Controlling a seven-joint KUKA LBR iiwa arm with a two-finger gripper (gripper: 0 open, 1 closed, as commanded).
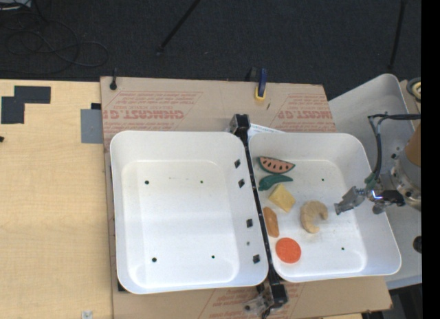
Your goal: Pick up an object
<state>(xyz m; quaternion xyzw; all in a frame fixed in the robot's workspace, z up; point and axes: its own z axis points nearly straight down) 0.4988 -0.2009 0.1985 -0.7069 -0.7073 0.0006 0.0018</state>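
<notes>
nearest the lens, an orange disc (288, 250) is lying in the right bin (375, 259), below and left of the pincer (346, 204). just left of the pincer tip, a tan croissant-shaped piece (313, 216) is sitting apart from it, looking light, stiff and smooth, best pinched across its narrow middle. whether the pincer is holding anything or how wide it is standing, i cannot tell.

Two white bins side by side mid-frame, left bin (130, 173) bare, right bin (357, 256) w/ watermelon slice (276, 166), green piece (274, 181), yellow wedge (282, 199), croissant (314, 216), orange disc (288, 250), gripper (344, 205) at right, just beside croissant.
</notes>
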